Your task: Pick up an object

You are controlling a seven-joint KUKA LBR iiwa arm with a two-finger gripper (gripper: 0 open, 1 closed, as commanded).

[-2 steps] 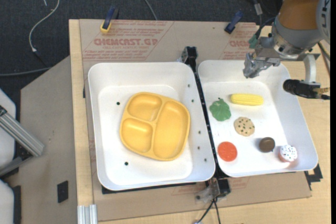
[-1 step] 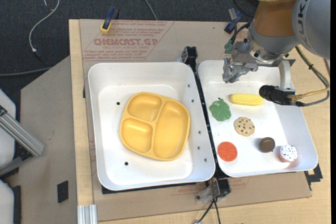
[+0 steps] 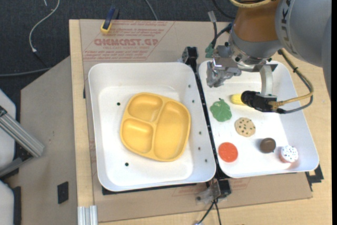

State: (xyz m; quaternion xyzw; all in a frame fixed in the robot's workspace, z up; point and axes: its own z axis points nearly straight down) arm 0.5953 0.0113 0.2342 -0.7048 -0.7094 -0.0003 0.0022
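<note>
In the right bin (image 3: 300, 113) lie 6 small toy foods: a green leafy piece (image 3: 221, 111), a yellow piece (image 3: 237, 98) partly hidden by a black cable fitting (image 3: 259, 101), a speckled cookie (image 3: 245, 127), a round red slice (image 3: 228, 152), a brown ball (image 3: 267, 145), and a white piece with red dots (image 3: 289, 154) near the bin's front right corner. The gripper (image 3: 217, 77) hangs over the bin's rear left part, just behind the green piece and apart from it; whether its fingers are spread or closed cannot be told, and nothing is seen between them. The left bin (image 3: 100, 113) holds 1 yellow divided plate (image 3: 156, 126) with 3 compartments. Both bins rest on a cardboard sheet (image 3: 131, 39).
</note>
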